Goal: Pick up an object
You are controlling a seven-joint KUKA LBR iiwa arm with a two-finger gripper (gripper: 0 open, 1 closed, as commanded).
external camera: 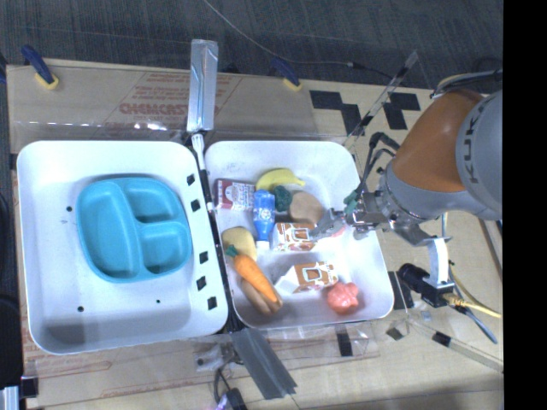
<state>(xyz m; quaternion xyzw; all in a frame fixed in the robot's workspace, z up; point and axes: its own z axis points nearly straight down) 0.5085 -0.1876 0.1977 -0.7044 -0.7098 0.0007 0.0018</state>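
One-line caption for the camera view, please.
Arm's tool low in the right bin among toy foods; blue tray in the left bin.

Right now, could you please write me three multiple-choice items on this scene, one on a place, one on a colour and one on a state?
1. Where does the blue divided tray lie?
A. In the left bin
B. In the right bin
C. On the bench outside the bins

2. What colour is the banana at the far side of the right bin?
A. Red
B. Yellow
C. Blue

3. How does the carrot stand relative to the gripper?
A. Clamped between its fingers
B. Lifted above the bin
C. Lying in the bin, apart from the gripper

Answers:
1. A, since the tray rests inside the left bin.
2. B, since it is plainly yellow.
3. C, since the carrot lies at the bin's near left while the gripper is further right.
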